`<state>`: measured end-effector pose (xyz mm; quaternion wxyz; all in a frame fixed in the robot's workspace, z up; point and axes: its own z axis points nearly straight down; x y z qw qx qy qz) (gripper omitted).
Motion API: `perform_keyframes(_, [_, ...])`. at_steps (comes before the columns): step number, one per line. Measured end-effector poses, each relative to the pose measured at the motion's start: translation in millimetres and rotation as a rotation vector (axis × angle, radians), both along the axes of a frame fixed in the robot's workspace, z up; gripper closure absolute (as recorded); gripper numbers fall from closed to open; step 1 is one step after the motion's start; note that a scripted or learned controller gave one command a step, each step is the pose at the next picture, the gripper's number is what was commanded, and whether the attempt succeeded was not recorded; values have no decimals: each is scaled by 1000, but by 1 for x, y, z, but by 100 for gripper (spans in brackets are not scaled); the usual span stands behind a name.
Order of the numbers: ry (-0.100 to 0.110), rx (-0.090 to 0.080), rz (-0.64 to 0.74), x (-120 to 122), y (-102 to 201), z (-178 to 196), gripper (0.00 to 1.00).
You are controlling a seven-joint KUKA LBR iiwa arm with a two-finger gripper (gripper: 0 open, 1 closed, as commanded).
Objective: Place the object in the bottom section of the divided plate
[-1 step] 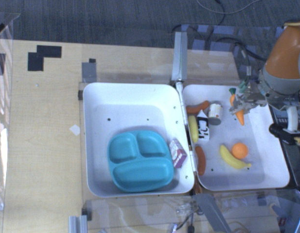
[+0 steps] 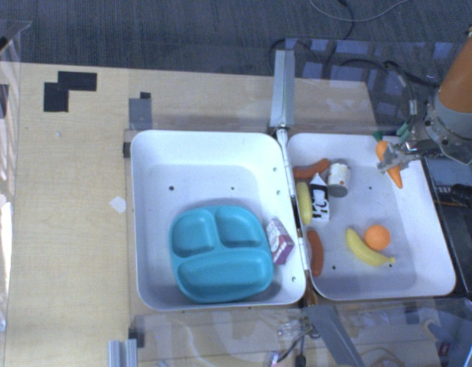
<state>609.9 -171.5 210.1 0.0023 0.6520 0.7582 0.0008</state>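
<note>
My fingers (image 2: 394, 159) pinch a little orange carrot (image 2: 390, 164) over the far right side of the right bin (image 2: 442, 281). The blue divided plate (image 2: 220, 252) sits in the left bin (image 2: 144, 205).

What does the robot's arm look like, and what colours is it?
The arm is chunky and rounded. Its upper part is orange, with a grey ring below that. At its end sits a small gripper made of grey metal pieces. Dark cables loop along the bench behind it.

Divided plate (image 2: 220, 253) smooth matt plastic; bench (image 2: 67, 205) pale wood.
</note>
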Motion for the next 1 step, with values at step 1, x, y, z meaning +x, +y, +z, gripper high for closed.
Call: perform_keyframes(1, [4, 2, -35, -63, -5, -79, 100])
